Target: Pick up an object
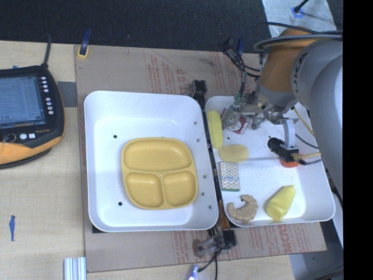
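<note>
Two white bins sit side by side. The left bin [99, 156] holds one yellow divided tray [158, 172]. The right bin [317, 206] holds five loose things: a yellow banana [215, 128] along its left wall, a pale yellow oval piece [233, 153], a small printed card [229, 175] whose writing is too small to read, a tan croissant [243, 208] and a yellow bottle [280, 202] near the front edge. The gripper [243, 120] hangs over the far left corner of the right bin; its opening cannot be told. A tablet [26, 112] lies far left.
</note>
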Action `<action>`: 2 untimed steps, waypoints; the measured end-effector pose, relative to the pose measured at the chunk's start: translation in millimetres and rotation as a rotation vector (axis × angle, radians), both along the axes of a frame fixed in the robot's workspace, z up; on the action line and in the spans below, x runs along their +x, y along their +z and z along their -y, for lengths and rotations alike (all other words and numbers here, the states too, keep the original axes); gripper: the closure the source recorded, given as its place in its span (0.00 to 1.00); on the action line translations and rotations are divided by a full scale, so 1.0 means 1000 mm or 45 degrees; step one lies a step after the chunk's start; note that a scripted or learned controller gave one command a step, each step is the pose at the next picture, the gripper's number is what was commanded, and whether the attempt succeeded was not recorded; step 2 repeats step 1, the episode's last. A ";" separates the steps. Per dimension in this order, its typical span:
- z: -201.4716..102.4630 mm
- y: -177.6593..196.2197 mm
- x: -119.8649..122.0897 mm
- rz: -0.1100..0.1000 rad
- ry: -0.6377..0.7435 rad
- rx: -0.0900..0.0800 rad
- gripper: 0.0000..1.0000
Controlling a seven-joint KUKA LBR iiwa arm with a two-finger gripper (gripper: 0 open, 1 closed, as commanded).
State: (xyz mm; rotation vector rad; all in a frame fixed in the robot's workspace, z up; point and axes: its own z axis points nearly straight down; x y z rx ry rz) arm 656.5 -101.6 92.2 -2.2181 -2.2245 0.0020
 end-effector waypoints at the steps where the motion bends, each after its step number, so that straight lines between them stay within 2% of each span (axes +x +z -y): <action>1: -0.003 0.000 0.000 -0.002 0.001 0.000 0.00; 2: -0.003 0.000 0.000 -0.002 0.001 0.000 0.00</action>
